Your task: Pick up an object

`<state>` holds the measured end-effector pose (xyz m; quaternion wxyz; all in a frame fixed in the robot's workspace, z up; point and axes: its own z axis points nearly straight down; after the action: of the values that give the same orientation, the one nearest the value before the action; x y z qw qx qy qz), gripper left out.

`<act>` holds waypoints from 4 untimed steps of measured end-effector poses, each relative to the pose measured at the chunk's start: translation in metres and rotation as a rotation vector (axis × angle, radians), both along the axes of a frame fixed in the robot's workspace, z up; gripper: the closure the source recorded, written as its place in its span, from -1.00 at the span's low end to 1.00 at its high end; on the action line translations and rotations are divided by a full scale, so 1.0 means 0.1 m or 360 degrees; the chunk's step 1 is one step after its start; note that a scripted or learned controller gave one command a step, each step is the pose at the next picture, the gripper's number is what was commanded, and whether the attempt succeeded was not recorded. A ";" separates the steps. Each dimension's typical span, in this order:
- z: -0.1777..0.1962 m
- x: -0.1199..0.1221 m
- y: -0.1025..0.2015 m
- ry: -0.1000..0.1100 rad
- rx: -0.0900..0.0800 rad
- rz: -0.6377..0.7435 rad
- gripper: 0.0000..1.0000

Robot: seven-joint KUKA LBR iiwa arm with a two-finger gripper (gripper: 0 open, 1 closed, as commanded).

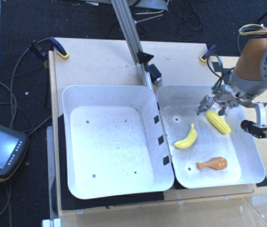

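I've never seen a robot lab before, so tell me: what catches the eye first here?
Three bright toy foods lie in the right bin: a banana mid-bin, a corn cob nearer the arm, and an orange chicken drumstick at the front. The gripper hangs just over the corn cob's far end.

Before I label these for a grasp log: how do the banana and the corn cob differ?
The banana is curved and smooth; the corn cob is straight and ridged. The banana lies apart from the gripper; the corn cob lies just under it. Both are yellow and in the right bin.
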<state>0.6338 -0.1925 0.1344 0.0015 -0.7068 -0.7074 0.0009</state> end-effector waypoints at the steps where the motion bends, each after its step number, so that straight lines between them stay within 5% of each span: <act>1: -0.41 -0.01 0.01 0.0000 0.0000 0.0000 -1.00; 2: -0.29 0.00 0.00 -0.0006 -0.0002 0.0001 1.00; 4: 0.66 -0.10 -0.10 -0.0011 -0.0003 -0.0001 1.00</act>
<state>0.6238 -0.2024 0.2008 -0.0017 -0.7071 -0.7072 -0.0009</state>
